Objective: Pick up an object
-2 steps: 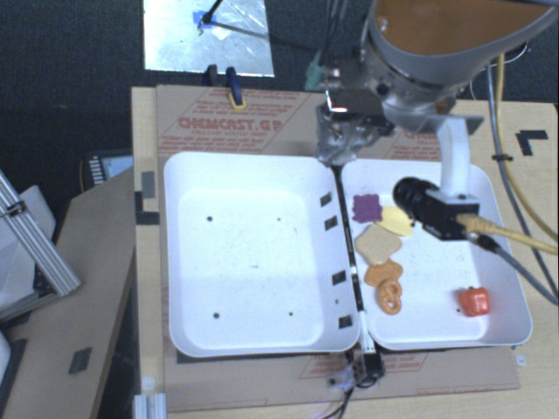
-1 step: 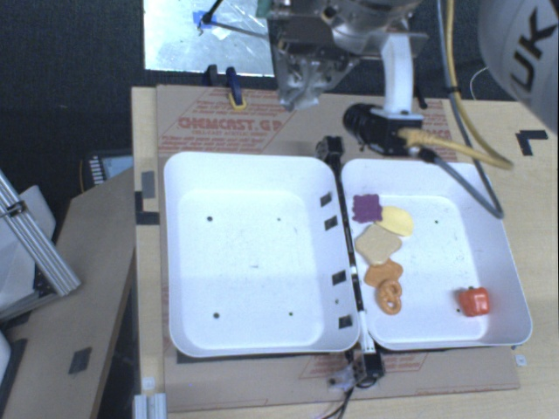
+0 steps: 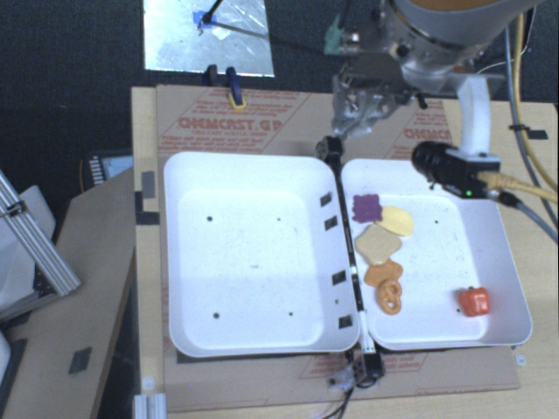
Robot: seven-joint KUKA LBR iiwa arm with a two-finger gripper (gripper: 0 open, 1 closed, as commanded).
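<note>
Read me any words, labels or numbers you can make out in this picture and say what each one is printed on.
"CHEMCAST GP", red print on the brown sheet under the bins, behind the left bin.
A second red print on that sheet, right of the gripper, partly hidden: unreadable.
Red print along the sheet's front edge: too blurred to read.

White bins (image 3: 244,173); R bin holds purple piece (image 3: 367,207), yellow piece (image 3: 397,222), tan slice (image 3: 377,245), orange-brown pretzel (image 3: 386,286), red-orange item (image 3: 473,301). Cardboard sheet (image 3: 262,120) beige w/ red lettering; arm (image 3: 454,7) grey w/ orange band.
</note>
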